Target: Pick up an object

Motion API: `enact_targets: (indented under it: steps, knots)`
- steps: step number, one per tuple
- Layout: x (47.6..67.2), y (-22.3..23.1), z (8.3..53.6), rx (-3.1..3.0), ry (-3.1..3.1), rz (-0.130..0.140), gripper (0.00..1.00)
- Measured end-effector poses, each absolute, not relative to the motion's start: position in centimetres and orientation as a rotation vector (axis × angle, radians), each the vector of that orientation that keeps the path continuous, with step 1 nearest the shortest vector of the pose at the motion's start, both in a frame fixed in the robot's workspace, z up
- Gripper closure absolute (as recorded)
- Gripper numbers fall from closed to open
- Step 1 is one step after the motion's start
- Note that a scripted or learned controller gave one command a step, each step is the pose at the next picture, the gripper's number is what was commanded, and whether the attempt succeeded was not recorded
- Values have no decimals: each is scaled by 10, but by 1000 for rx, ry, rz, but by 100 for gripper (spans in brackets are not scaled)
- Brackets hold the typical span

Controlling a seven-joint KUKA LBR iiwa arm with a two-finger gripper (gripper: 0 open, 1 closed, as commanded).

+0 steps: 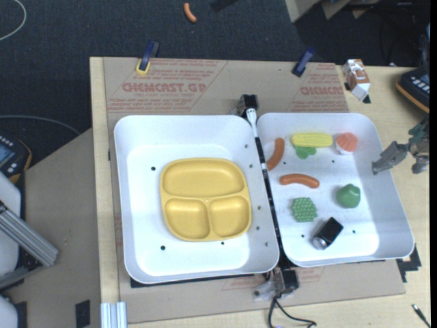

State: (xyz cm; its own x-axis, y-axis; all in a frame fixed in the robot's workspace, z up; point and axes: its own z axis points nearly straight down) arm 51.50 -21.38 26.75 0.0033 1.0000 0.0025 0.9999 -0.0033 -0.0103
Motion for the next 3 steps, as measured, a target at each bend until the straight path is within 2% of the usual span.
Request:
enact_targets:
  steps: [1, 3]
  knots:
    - [517, -213, 273, -2222, -2222, 0, 0]
    - [517, -220, 148, -2217, -2215, 5, 0]
